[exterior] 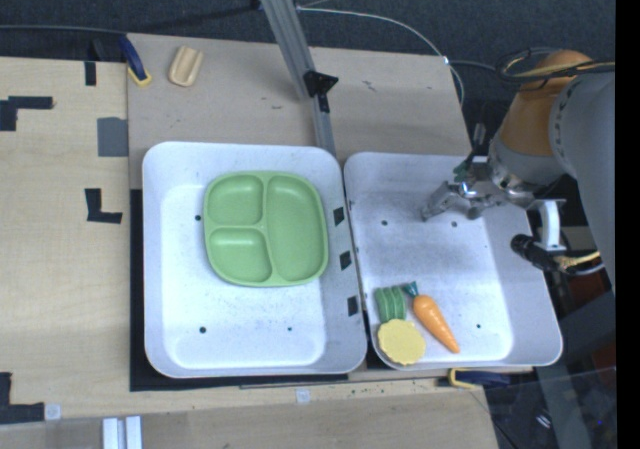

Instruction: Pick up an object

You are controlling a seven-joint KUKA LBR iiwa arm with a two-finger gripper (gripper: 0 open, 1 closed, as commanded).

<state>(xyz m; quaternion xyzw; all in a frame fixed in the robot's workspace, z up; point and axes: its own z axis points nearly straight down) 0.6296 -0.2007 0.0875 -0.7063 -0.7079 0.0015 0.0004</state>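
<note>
A wooden bench (240, 107) carries two shallow white bins side by side. The left bin (170, 267) holds a green divided plate (266, 227) near its far edge. In the right bin (520, 322), a toy carrot (436, 322), a yellow disc (401, 341) and a small green piece (391, 301) cluster at the near left corner, touching one another. The gripper (452, 205) hangs above the far right part of that bin, its fingers spread apart with nothing between them, well apart from the toys.
</note>
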